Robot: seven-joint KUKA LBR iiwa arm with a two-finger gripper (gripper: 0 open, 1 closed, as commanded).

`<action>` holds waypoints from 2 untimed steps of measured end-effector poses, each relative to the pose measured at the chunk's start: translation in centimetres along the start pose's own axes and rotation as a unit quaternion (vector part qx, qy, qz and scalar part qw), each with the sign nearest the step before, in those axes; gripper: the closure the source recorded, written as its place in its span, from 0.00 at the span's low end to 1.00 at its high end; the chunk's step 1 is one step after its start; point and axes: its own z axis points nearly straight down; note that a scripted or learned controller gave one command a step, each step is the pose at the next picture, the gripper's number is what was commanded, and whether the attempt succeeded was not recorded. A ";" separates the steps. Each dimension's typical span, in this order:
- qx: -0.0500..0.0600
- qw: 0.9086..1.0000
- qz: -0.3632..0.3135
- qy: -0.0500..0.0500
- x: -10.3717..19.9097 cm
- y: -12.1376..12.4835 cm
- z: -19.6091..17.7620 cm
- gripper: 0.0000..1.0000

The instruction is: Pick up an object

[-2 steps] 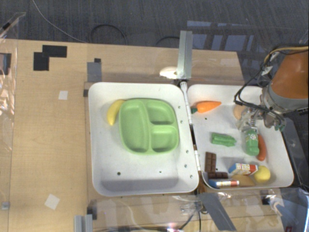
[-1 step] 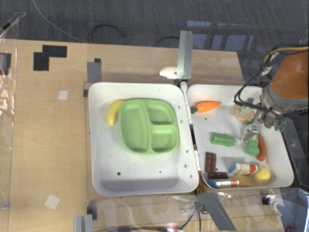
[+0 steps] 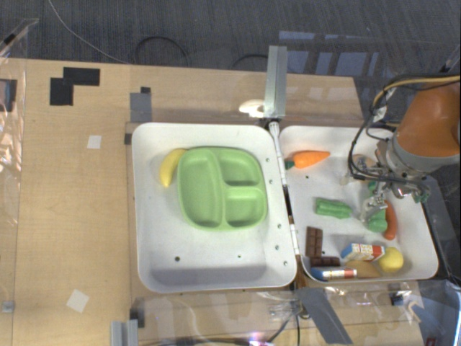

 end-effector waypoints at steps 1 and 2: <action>0.000 1.000 -0.001 -0.005 -0.5 0.1 -1.2 1.00; -0.003 0.961 -0.277 0.002 -3.8 -2.4 -8.1 1.00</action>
